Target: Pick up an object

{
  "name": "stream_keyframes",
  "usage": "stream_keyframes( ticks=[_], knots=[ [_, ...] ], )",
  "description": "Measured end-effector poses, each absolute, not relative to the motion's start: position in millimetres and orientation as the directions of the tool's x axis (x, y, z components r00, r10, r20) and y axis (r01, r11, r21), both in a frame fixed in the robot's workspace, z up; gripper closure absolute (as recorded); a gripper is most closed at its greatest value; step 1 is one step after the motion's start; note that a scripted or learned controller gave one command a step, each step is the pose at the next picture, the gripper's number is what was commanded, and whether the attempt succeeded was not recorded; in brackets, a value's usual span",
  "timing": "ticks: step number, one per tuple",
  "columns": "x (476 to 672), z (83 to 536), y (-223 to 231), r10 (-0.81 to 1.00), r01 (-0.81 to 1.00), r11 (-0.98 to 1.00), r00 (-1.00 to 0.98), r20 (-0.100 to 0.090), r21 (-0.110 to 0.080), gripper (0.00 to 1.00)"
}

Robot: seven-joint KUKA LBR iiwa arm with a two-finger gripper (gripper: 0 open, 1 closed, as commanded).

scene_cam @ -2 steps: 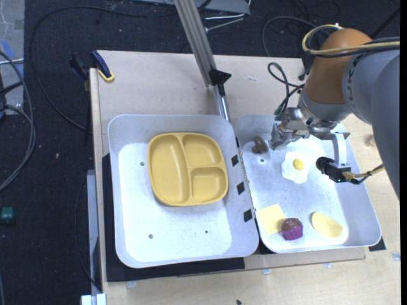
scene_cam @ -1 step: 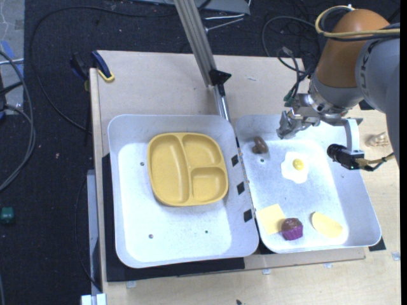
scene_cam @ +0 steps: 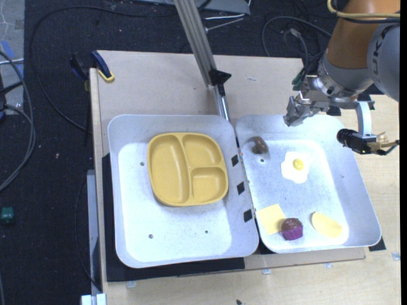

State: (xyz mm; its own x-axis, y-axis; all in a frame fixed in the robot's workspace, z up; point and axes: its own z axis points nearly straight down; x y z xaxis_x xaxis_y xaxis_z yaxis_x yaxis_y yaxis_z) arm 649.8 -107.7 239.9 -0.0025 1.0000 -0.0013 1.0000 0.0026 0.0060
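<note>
While two-finger gripper hangs over right white bin's far edge, nothing held, finger gap can't tell, we're pre-grasp; nxt: drop onto white-and-yellow fried-egg toy, mid bin.

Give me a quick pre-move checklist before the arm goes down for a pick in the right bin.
1. Targets present in the right bin: ok; fried egg toy, yellow square, purple piece, yellow slice, brown piece.
2. Targets spaced apart: not ok for the yellow square and purple piece, which touch; others ok.
3. Gripper above the bin's far edge, carrying nothing: ok.
4. Finger opening: cannot tell.
5. Yellow divided plate in the left bin, out of the way: ok.
</note>
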Motion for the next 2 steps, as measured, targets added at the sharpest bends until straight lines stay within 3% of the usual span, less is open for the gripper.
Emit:
stream_keyframes(
  ticks=[2],
  knots=[
    [630.0, 230.0, 5.8, 1.000, 1.000, 0.007, -0.007, 0.001, -0.003, 1.00]
  ],
)
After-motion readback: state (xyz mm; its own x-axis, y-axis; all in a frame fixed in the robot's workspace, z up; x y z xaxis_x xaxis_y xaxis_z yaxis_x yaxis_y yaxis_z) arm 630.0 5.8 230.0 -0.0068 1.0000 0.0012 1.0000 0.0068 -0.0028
